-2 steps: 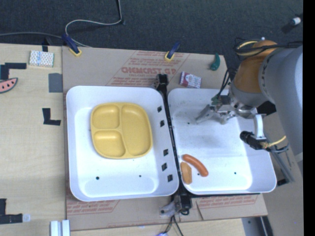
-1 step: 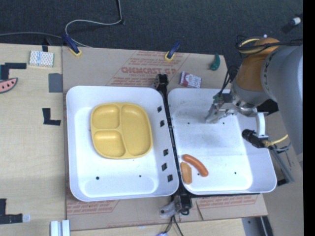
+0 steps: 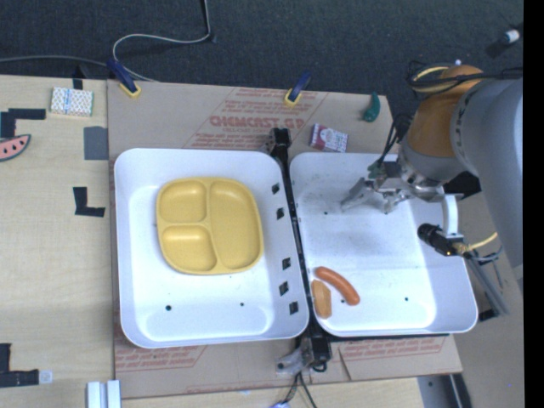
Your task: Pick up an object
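An orange-red sausage point(image 3: 338, 285) lies in the right bin point(image 3: 425, 313) near its front left corner. A smaller tan piece point(image 3: 321, 300) lies beside it against the bin's left wall. My gripper point(image 3: 361, 195) hangs over the back part of the right bin, pointing left, well behind the sausage. Its fingers spread apart with nothing between them. A yellow divided plate point(image 3: 209, 225) rests in the left bin point(image 3: 144, 313).
The grey arm with its orange band point(image 3: 438, 117) comes in over the right bin's far right corner. Black clips point(image 3: 281, 213) join the bins along the middle wall. A small red packet point(image 3: 327, 138) lies on the cardboard behind the bins.
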